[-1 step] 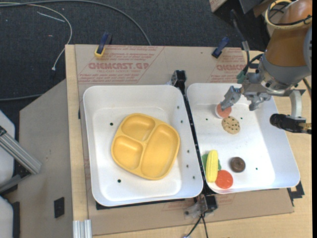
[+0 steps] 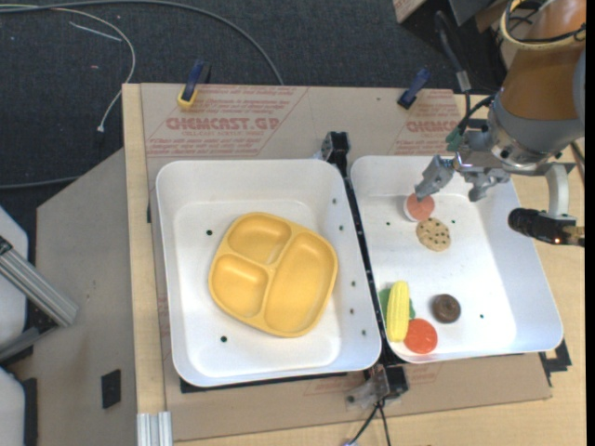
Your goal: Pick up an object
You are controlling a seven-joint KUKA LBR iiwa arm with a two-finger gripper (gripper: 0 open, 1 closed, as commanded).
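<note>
Lowest in the frame's right bin (image 2: pixel 521 291) lie a tomato (image 2: pixel 420 335), corn cob (image 2: pixel 397 309) and chocolate doughnut (image 2: pixel 446 308), with a cookie (image 2: pixel 433 236) above them, while the gripper (image 2: pixel 456 186), fingers spread wide and holding nothing, hangs upper right, one fingertip (image 2: pixel 426 191) over a pink disc (image 2: pixel 420 206).

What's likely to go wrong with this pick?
1. The gripper is over the pink piece, which sits close to the bin wall; a finger may hit the wall or push the piece against it.
2. The cookie lies right beside the pink piece, so it may get nudged or caught instead.
3. The pink piece looks low and flat, so the fingers may slip over it.
</note>
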